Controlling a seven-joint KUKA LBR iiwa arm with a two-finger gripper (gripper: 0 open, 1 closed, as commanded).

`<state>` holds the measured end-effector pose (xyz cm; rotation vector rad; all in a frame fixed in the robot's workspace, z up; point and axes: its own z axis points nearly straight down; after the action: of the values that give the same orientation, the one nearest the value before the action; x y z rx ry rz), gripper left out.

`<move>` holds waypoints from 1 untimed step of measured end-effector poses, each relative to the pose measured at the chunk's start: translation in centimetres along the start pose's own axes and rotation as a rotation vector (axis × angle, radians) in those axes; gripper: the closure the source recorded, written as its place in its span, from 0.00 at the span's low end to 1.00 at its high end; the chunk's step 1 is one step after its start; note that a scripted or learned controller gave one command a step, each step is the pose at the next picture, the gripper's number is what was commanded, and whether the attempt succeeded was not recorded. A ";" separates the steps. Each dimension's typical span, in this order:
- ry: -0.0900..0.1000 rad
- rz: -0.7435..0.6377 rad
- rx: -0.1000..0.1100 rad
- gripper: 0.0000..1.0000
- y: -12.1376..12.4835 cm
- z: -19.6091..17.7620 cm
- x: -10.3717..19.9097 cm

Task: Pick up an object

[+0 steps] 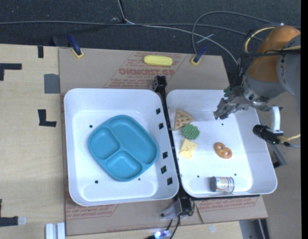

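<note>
The right bin (253,148) holds a pizza slice (182,118), a green bumpy piece (190,131), a yellow cheese wedge (188,149), a brown pretzel (223,151) and a small can (222,184) lying on its side near the front wall. My gripper (222,112) hangs over the bin's back right part, above bare white floor. It is well right of the pizza slice and behind the pretzel. Nothing shows between its fingers.
The left bin (74,133) holds a blue divided tray (123,147). A yellow banana-like toy (157,60) lies on the cardboard behind the bins. Black clips line the divider (166,133) between the bins. Cables run across the dark back.
</note>
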<state>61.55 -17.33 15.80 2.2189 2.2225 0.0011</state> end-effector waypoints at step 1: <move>-0.001 0.000 -0.001 1.00 0.1 -4.2 0.0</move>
<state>61.63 -17.33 20.03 2.2180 2.2214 0.0020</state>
